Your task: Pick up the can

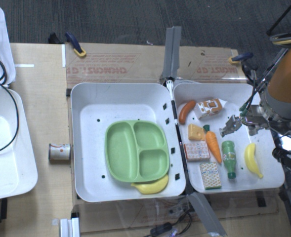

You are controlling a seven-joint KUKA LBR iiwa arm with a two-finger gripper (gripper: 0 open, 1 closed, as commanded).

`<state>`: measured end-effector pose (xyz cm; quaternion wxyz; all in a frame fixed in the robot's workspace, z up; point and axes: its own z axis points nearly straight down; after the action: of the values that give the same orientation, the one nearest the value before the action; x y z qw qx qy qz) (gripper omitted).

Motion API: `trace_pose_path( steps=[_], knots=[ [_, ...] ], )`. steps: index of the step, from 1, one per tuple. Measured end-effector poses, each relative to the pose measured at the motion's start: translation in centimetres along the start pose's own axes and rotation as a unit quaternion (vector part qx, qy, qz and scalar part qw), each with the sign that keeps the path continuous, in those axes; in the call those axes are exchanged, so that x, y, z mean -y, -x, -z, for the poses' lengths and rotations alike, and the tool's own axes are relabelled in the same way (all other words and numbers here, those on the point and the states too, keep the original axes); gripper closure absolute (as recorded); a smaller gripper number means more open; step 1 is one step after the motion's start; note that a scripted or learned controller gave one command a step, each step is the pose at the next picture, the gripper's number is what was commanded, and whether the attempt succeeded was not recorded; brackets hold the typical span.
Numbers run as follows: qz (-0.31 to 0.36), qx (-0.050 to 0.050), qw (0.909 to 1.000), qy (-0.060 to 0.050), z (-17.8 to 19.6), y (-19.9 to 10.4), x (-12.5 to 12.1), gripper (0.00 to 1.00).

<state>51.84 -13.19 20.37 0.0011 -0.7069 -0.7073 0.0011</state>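
We start with the bench (41,83), which carries the left bin (86,98) and the right bin (234,90) side by side. The arm (286,83) comes in over the right bin. A green divided plate (138,149) sits in the left bin, with a yellow banana (152,185) tucked partly under its near edge. The right bin holds smaller things, among them a green bottle (228,158), a carrot (213,147) and a second banana (253,160).

The can (60,152) is in neither bin. It lies on its side on the bare bench, just beside the left bin's outer wall and well apart from the arm. The gripper (231,126) hangs over the middle of the right bin, near the carrot and bottle. At this slant we cannot tell whether it is open or closed, and we see nothing held in it.

We judge the can to be small, stiff and light, probably thin metal with a smooth, somewhat slippery side. Lying down, it is likely to roll if nudged. We would close across the round body at mid-length, with the jaws square to its axis, because a pinch near either end could tip it or squirt it out. The bin wall close by leaves little room on that side.
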Motion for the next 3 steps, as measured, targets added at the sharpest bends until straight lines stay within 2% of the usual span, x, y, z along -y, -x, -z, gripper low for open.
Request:
trace_pose_path(
  steps=[1, 2, 3],
  knots=[
    [0.010, 0.001, 0.9999, 0.000, 0.2, 3.1, -8.2, 0.00],
    [-0.031, 0.002, 0.9995, 0.009, -8.9, -1.5, -13.5, 0.00],
    [-0.122, 0.000, 0.9925, 0.003, -11.0, 0.1, -14.2, 0.00]
  ],
)
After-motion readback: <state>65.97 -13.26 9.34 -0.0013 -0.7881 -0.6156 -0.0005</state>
